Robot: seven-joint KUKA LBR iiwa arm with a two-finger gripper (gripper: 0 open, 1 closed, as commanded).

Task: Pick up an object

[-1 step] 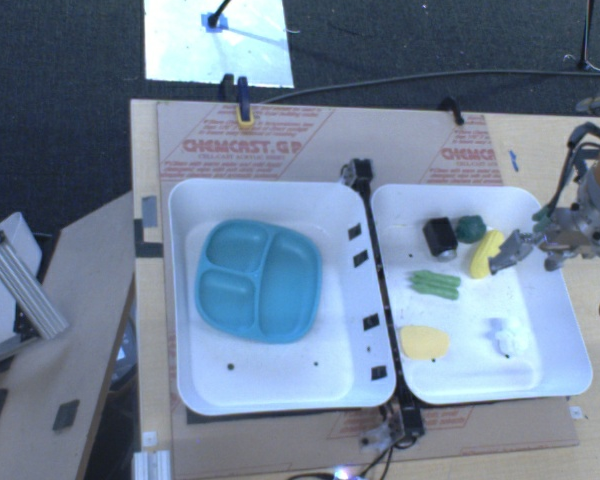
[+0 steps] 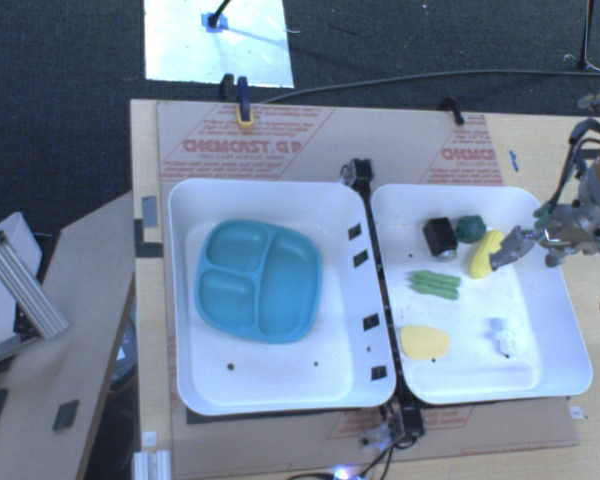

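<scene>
Where the hand [image 2: 513, 249] comes in over the right bin's [image 2: 555, 313] right rim, its tip sits just beside the yellow piece [image 2: 483, 254], maybe touching it; cannot tell if anything is between the fingers, and cannot tell how wide they stand. Yellow piece lies tilted in the bin's upper middle, toward the right rim. Green lump [image 2: 470, 229] just up-left of it, black block [image 2: 440, 237] beside that, nearer the bin's top-left corner. Green pod [image 2: 436, 284] lies flat near the bin's middle, left of the yellow piece. Yellow disc [image 2: 424, 343] near the bottom-left corner. White bit [image 2: 504, 337] toward the bottom right, hard to make out against the bin floor. Left bin [image 2: 200, 213] holds a blue divided plate [image 2: 258, 280], flat, about centred. Both bins touch along a black-clipped seam, on a board on the desk [image 2: 88, 298].
</scene>
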